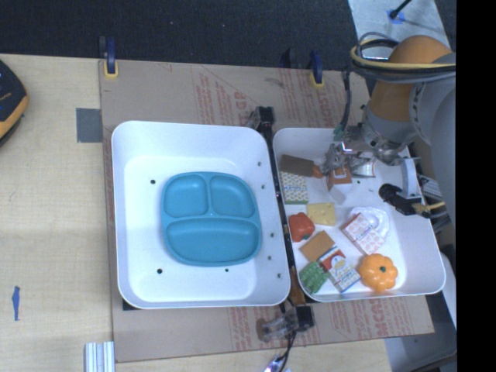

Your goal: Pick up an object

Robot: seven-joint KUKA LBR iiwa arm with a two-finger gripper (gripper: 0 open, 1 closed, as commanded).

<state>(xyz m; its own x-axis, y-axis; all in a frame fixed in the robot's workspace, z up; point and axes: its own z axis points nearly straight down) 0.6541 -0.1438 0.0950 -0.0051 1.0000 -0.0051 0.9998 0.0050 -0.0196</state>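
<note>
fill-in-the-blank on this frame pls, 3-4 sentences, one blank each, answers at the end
1. The blue divided plate lies in the ____ bin.
2. The orange pumpkin sits near the right bin's ____ corner in this view.
3. The plate has ____ compartments.
4. The gripper is over the ____ bin.

Answers: left; lower right; three; right

Even overhead light, soft shadows inside left bin [124,208]; slight overall softness, small items perhaps blurred.
</note>
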